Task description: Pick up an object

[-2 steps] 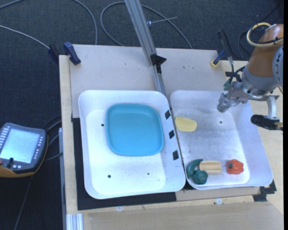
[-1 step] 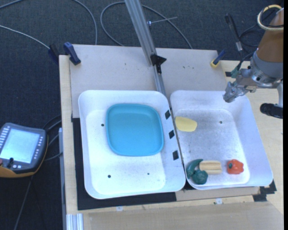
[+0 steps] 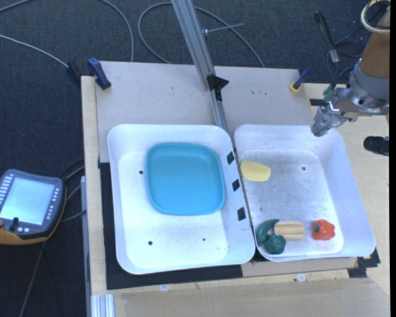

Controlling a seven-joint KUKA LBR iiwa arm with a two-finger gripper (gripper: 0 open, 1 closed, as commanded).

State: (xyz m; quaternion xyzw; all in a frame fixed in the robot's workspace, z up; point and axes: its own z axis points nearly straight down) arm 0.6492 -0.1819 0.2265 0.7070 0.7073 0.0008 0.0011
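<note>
This is a robotics lab. A plywood bench (image 3: 154,93) stands on dark carpet (image 3: 37,93) with loose cables (image 3: 117,18) trailing behind it. A teach pendant (image 3: 28,204) lies left of the bench, clamps (image 3: 99,73) grip its back edge, and an aluminium rail (image 3: 198,43) rises from it.

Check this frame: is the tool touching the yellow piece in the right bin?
Apart. The camera view shows the tool at the bin's far rim, white floor separating it from the yellow piece.
</note>
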